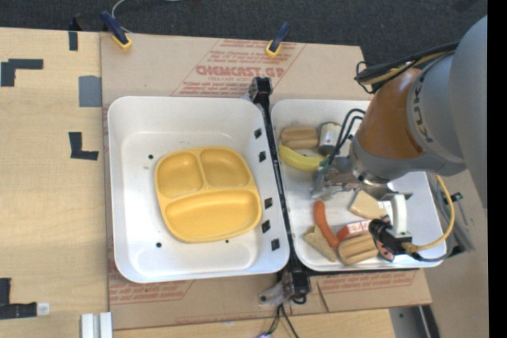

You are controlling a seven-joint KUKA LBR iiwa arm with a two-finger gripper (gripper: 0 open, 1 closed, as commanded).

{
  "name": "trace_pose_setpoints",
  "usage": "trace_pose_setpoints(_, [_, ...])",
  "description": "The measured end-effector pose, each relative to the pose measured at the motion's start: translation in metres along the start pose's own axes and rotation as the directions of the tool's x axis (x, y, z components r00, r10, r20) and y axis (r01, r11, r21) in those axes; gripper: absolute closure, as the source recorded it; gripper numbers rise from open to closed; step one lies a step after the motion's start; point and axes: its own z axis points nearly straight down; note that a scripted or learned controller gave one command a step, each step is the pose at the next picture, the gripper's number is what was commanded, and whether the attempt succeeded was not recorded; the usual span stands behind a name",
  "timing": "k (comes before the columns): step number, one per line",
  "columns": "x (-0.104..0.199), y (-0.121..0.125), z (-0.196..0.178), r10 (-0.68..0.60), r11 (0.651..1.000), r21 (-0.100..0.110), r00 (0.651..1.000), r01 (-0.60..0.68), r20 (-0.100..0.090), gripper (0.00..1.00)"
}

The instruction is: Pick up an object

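Cardboard covers your bench under two white bins; the left bin [127, 170] holds a yellow divided plate [207, 194]. Your arm reaches over the right bin [428, 261], its gripper [326, 180] low beside a banana [299, 160], and you cannot tell its state from this angle. Near it lie a bread roll [297, 136], an orange sausage [322, 219] and a cheese wedge [364, 206].
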Motion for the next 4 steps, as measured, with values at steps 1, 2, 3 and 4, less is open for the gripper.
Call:
trace_pose_setpoints(1, [0.0,0.0,0.0,0.0,1.0,0.0,1.0,0.0,0.0,0.0])
trace_pose_setpoints(2, [0.002,0.025,0.01,-0.001,1.0,0.005,1.0,0.001,-0.004,0.0])
trace_pose_setpoints(3, [-0.003,0.092,0.011,-0.002,1.0,0.002,1.0,0.002,-0.001,0.0])
trace_pose_setpoints(4, [-0.003,0.091,0.001,-0.002,1.0,0.006,1.0,0.002,-0.001,1.0])
